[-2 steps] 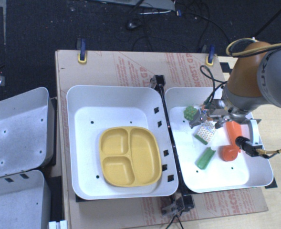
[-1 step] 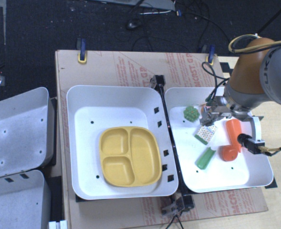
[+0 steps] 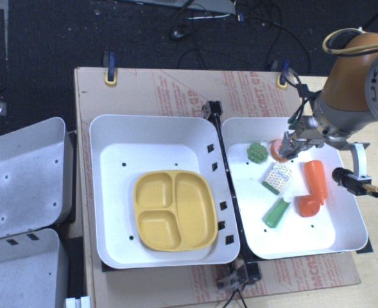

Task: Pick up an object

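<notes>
We see two white bins on the bench. Left bin (image 3: 105,172) has a yellow divided plate (image 3: 174,209) lying flat, three compartments. Right bin (image 3: 343,233) has the loose items.

In the right bin: a green bumpy ball (image 3: 257,152) near the back left, a small white-and-green patterned block (image 3: 277,177) just in front of it, a green cylinder (image 3: 276,212) lying tilted nearer the front, and an orange bottle-shaped piece (image 3: 312,188) lying lengthwise on the right side. The block and green cylinder are near each other but apart; the orange piece sits just beside both, not touching as far as we can tell.

The arm comes in from the right, orange band up top. Gripper (image 3: 286,147) is low over the back of the right bin, right next to the green ball, with a small reddish item (image 3: 277,149) at its tip. We cannot tell its opening, nor whether that item is actually gripped.
</notes>
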### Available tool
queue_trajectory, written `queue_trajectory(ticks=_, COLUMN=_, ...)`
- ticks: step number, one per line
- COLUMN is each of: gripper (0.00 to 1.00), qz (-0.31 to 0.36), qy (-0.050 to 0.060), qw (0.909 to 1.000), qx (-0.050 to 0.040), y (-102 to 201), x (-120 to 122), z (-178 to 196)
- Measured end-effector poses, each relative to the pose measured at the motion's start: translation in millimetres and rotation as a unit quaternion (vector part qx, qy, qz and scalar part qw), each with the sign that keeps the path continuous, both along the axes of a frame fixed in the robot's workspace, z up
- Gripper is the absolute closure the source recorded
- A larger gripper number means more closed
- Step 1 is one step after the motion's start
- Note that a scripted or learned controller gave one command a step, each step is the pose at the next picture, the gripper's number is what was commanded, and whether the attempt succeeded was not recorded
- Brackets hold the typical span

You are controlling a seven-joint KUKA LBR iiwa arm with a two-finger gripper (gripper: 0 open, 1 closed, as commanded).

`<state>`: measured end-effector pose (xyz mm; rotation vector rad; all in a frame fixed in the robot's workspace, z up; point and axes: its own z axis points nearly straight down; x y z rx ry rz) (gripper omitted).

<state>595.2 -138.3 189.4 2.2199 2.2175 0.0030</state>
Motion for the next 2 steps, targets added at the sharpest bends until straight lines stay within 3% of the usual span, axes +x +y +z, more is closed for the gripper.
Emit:
queue_trajectory(ticks=1, gripper=1.00, qz=0.002, qy=-0.001, qw=1.0000, qx=-0.0001, y=5.1, x=4.9, z=62.2)
queue_trajectory(ticks=2, gripper=1.00, qz=0.002, qy=0.000, qw=1.0000, qx=0.0000, y=5.2, x=6.0, z=90.0)
